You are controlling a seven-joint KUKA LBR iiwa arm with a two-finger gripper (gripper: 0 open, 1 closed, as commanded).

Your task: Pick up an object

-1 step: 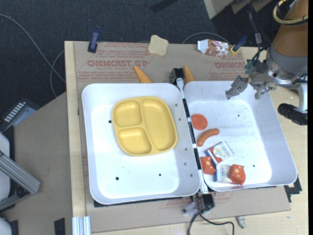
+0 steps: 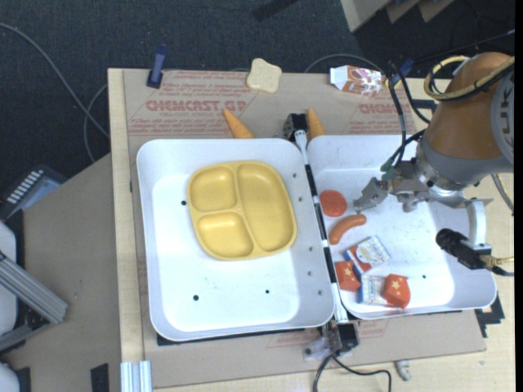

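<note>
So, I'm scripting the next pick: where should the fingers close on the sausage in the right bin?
Grip the sausage across its middle, coming straight down from above. It lies flat and slanted on the bin floor, so set the fingers crosswise to its length. Its narrow width should fit them, and there looks to be free space on both long sides.

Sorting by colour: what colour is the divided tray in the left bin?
Yellow: the divided tray, camera view.
</note>
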